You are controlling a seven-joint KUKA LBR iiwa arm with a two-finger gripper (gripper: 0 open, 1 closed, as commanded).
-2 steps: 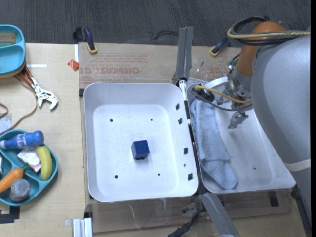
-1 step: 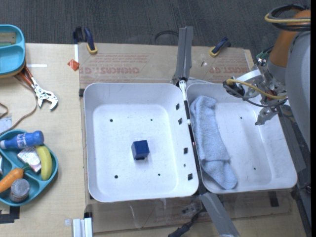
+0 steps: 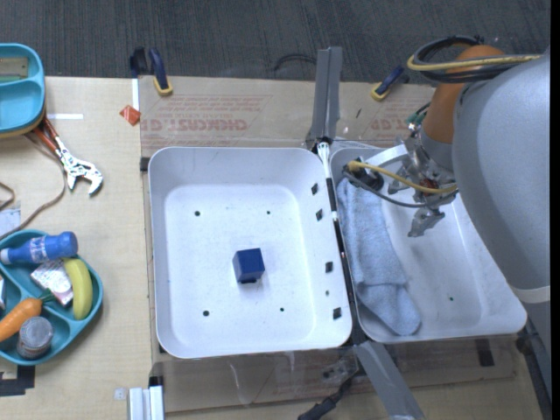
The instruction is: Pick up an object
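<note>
Two white bins on my counter (image 3: 96,129), claw in the right one.

Item: blue block (image 3: 249,265), flat near the middle of the left bin (image 3: 166,234), untouched. Grey cloth (image 3: 372,252) along the left side of the right bin (image 3: 477,274). My claw (image 3: 426,220) hangs beside the cloth; I cannot tell how far open it is, and I see nothing held.

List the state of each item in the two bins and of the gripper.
blue cube: resting flat on the left bin floor, untouched.
grey towel: crumpled, lying along the right bin left side.
gripper: over the right bin, holding nothing visible.
</note>
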